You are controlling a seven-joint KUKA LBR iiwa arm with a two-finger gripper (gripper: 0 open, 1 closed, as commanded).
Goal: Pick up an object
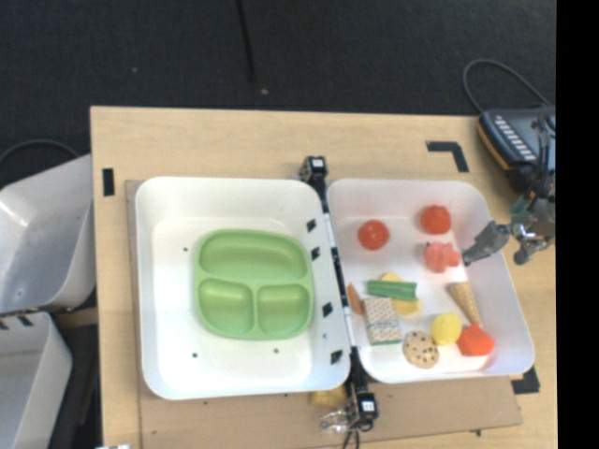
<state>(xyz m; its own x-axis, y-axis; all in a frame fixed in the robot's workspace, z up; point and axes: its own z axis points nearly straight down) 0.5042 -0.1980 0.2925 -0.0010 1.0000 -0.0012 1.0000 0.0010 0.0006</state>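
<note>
The left shallow white plastic bin is seen to hold a light green three-compartment plastic plate, lying flat near its middle. The right shallow white plastic bin carries the candidate objects. Noted from its left side: a thin orange stick beside the divider, a round red ball well above it, a patterned rectangular packet, a green bar lying over a yellow piece, and a tan chocolate-chip cookie. Further right are a second red ball, a pink lumpy piece, a yellow round fruit, a tan cone and an orange-red piece.

The two-finger gripper is seen low over the bin's right side, its dark tip just beside the pink lumpy piece. Whether it is released or clenched cannot be told, and nothing is seen grasped.

Risks are judged as follows. No object is yet secured. A descent here could nudge the pink lumpy piece aside rather than straddle it. The round balls could roll away under off-centre contact. The lower cluster is crowded, so two items could be caught or one jammed.
</note>
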